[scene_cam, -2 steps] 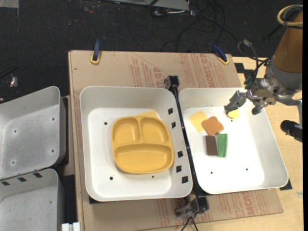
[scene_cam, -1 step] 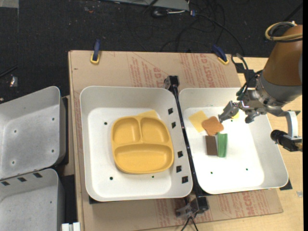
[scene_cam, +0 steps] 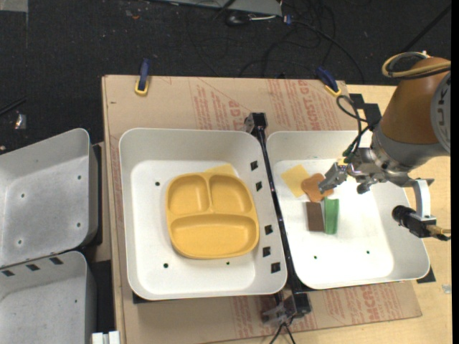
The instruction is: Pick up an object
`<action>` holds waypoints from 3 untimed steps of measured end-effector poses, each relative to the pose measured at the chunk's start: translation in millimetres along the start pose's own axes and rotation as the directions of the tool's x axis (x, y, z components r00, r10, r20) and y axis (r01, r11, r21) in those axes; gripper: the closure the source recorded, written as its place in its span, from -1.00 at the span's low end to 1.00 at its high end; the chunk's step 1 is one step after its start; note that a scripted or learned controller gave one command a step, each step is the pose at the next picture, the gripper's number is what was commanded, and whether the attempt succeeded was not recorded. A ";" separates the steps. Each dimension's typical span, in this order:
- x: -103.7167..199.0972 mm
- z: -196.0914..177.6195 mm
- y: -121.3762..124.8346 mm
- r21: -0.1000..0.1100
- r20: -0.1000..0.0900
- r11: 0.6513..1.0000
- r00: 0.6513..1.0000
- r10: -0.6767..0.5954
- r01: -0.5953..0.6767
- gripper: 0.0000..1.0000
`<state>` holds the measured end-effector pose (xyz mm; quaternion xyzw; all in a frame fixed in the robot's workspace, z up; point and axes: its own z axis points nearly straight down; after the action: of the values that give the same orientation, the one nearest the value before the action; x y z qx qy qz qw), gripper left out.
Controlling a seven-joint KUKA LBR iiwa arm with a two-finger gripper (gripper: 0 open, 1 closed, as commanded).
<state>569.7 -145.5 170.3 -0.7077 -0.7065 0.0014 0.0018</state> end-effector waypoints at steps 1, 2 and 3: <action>-2.4 60.3 6.9 -0.001 0.000 1.000 1.000 0.000 0.000 -1.00; -2.5 47.0 7.6 -0.005 0.001 1.000 1.000 0.001 -0.001 1.00; -3.6 -10.2 -1.0 -0.008 0.002 1.000 1.000 0.000 0.000 1.00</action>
<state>568.7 -149.1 180.5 -0.7078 -0.7064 -0.0010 -0.0017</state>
